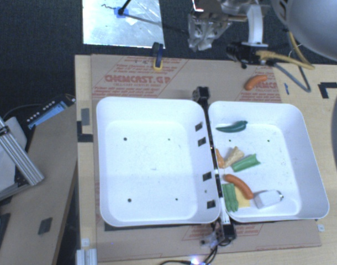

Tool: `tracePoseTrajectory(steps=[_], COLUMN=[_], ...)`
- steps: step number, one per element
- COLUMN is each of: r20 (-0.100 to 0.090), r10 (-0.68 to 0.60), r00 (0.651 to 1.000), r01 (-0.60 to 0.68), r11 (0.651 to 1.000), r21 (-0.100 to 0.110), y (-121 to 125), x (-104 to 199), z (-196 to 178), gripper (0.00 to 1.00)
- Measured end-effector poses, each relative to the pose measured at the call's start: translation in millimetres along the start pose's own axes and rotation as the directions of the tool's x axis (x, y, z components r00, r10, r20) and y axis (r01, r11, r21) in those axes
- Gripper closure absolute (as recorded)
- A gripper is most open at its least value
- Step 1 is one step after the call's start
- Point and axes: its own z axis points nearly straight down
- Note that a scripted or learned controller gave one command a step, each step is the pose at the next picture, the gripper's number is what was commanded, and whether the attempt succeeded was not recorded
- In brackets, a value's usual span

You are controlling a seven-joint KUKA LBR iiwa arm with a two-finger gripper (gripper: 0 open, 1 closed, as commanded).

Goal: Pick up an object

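The right bin holds several small items. A dark green pepper lies near its back left. A tan and orange piece and a light green piece sit by the divider. Nearer the front lie an orange sausage, a green bean pod, a yellow piece and a white-grey block. My gripper hangs high beyond the back edge of the bins, far from all of these, and nothing is visibly held in it.
The left bin lies beside the right one, joined by a black clip strip. A second orange sausage lies on the board behind the right bin. A yellow-blue clamp, a shiny sheet and cables are at the back.
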Motion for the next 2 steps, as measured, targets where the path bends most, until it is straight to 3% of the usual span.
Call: tracePoseTrajectory(steps=[2], r20=[0.001], r10=[0.001], r00=[1.000], r01=[-0.001], r11=[1.000], r21=[-0.001], y=[0], x=[29], z=[-19], gripper=[1.00])
